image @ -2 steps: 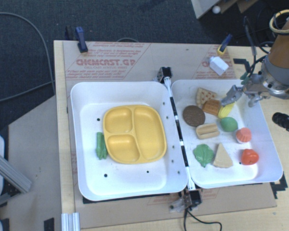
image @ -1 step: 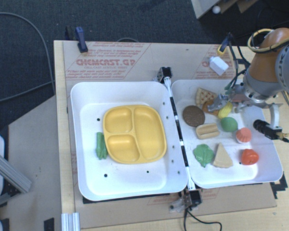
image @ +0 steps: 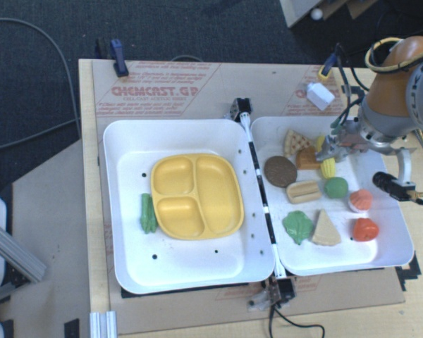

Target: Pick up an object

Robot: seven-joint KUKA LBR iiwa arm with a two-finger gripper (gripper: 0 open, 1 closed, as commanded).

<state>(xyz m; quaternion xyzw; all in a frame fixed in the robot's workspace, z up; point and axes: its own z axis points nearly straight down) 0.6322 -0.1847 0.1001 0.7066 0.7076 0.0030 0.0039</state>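
Right now I have the arm (image: 398, 83) reaching in over the right bin (image: 391, 248), its gripper (image: 329, 150) low among the toy foods at the far side, just above a small yellow corn piece (image: 328, 166) and beside an orange block (image: 307, 159). I can't tell how the jaws stand; the wrist hides them. I judge this as the descent or closing step, with nothing lifted yet. Next I'd need a clean closure on one item, probably the corn, without nudging the waffle-like cracker (image: 295, 144) or brown cookie (image: 280, 170) crowding it, then a straight lift. In the left bin (image: 127, 259) sit a yellow divided plate (image: 196, 194) and a green pod (image: 149, 213). On the counter (image: 155, 90), red print reads roughly "CHEMCAST GP".
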